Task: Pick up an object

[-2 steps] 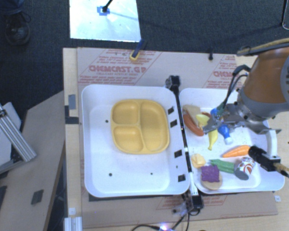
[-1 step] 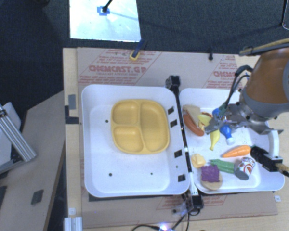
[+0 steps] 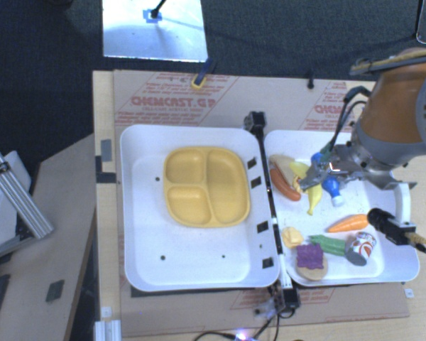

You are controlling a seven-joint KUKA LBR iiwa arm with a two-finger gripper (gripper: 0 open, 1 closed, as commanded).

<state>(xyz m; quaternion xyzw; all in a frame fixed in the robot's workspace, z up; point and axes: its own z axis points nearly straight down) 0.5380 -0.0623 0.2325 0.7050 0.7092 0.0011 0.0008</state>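
gripper (image 3: 319, 175) low in right bin (image 3: 405, 261), above the banana (image 3: 314, 196) | fingers: state unclear, cannot tell | hot dog (image 3: 284, 180) just left of banana | carrot (image 3: 348, 224), can (image 3: 360, 247) right-below banana | yellow divided plate (image 3: 204, 187) in left bin (image 3: 138, 212)
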